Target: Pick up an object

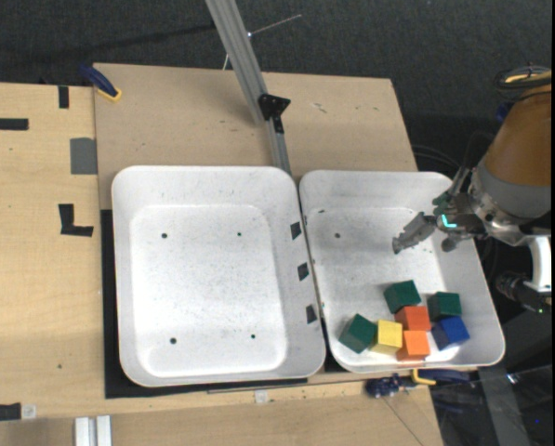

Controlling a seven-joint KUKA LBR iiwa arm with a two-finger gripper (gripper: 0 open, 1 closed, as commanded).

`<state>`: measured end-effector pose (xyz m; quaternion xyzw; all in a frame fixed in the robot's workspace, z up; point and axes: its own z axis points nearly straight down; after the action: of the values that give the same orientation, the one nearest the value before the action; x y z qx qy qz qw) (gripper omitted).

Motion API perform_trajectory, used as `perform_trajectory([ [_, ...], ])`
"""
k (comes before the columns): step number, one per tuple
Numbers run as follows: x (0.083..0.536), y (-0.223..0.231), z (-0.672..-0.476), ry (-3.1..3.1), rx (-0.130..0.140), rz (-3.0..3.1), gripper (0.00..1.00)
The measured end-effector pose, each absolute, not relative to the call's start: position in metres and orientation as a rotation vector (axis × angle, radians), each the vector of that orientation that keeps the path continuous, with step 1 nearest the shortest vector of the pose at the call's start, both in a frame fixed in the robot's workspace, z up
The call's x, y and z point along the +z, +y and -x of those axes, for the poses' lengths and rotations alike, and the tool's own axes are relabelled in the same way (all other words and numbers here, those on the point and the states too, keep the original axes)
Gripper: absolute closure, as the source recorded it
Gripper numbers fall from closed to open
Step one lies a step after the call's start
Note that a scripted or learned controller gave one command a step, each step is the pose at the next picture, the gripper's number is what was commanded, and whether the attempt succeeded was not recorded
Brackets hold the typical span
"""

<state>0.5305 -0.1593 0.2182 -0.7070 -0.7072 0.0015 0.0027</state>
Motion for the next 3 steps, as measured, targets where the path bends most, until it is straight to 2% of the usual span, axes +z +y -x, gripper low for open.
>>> perform_trajectory([
  [1,0.22,-0.159,-0.531,-2.223,0.001,2.218,0.0],
  [3,0.122,-0.163,-0.526,-2.217,0.008,2.218,0.0],
])
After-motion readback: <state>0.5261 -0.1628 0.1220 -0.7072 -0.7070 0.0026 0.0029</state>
